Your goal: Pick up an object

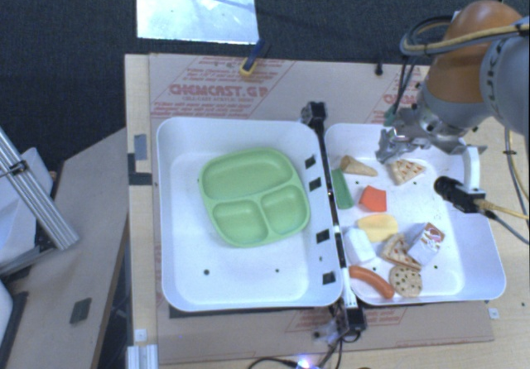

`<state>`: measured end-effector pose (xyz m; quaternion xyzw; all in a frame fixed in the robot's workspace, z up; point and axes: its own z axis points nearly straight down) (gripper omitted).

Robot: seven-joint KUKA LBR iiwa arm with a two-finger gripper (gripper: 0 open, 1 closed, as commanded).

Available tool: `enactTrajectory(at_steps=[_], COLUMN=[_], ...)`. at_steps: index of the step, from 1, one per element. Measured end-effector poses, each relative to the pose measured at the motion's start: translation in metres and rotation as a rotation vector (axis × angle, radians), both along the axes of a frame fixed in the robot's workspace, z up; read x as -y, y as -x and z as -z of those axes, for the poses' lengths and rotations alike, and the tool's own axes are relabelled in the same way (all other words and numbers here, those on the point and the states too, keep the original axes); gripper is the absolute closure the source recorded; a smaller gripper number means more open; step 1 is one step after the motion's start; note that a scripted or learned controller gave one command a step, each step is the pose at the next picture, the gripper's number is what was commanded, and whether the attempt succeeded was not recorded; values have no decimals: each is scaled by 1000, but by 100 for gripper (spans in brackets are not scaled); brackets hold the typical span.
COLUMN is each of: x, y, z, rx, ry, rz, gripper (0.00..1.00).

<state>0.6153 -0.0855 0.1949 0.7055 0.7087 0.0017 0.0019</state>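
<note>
My gripper (395, 146) hangs over the far part of the right bin (480, 276), just above and between a tan wedge (358, 166) and a pizza slice (406, 170). Nothing shows between its fingers. Lying in that bin are a green stick (340, 188), an orange block (373, 198), a yellow piece (378, 227), a white block (358, 245), a sausage (372, 280), a round cracker (405, 280), a toast-like slice (397, 251) and a small carton (426, 243).
The left bin (178, 276) holds a green divided plate (253, 196). A black divider with clips (325, 194) runs between the bins. The grey arm with its orange band (472, 36) reaches in from the right, and a black cable fitting (454, 192) hangs over the right bin.
</note>
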Motion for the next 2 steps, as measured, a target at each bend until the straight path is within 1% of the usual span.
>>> enactTrajectory(at_steps=[1,2], x=[0,-55], y=[-1,-3], z=[-31,-37], rx=[-1,-3], ry=[0,-2], rz=[0,-5], gripper=[100,100])
